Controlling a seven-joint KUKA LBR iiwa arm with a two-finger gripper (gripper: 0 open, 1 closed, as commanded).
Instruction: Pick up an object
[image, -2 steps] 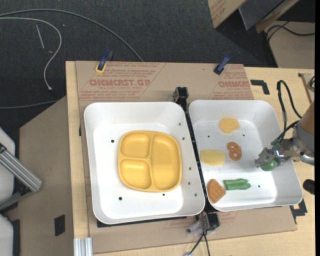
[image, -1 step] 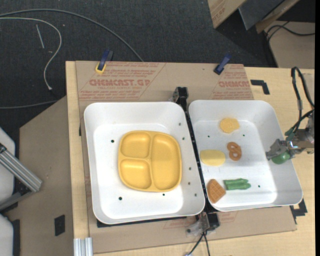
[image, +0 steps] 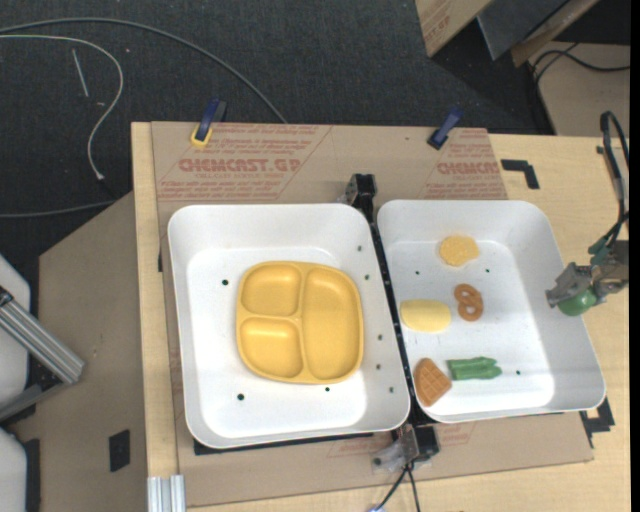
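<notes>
Since my jaws hang over the outer rim of the near bin (image: 560, 240), everything worth taking lies out ahead of them, across that bin's floor, and nothing there touches them. Whether my jaws are apart or together I cannot tell; a small green shape (image: 573, 301) sits right at them, too blurred to say if it is part of me or something caught. Closest ahead is the pretzel (image: 468, 301), and just past it the pale oval piece (image: 426, 316); off to one side is the round biscuit (image: 459, 250), off to the other the green pod (image: 472, 369) with the waffle (image: 432, 381) just beyond its far end. The yellow divided plate (image: 300, 322) is well beyond all of these, in the far bin (image: 190, 250). I judge the green pod the best choice: it looks like toy food, so probably light, stiff and rather smooth. It is long and narrow, so I would take it across its middle, my jaws square to its length. The waffle sits close to one end, so a grip nearer the free end may be safer. The biscuit looks flat and may be hard to get under.
</notes>
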